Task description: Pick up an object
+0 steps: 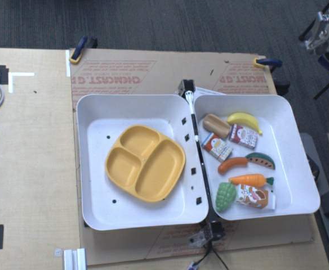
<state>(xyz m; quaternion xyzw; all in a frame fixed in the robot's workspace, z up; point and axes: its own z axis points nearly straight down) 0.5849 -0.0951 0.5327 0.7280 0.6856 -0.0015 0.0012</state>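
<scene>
While two white bins sat on cardboard, the gripper (321,31) hung off at upper right, its grasp impossible to judge.
Toy food (240,159) crowded the right bin (299,151); a yellow tray (146,162) lay in the left bin (91,151), dark carpet (153,16) behind.

I read red upside-down print on the cardboard sheet (119,75) under the bins, seemingly "CHEMCAST GP"; carton labels are too small.
</scene>
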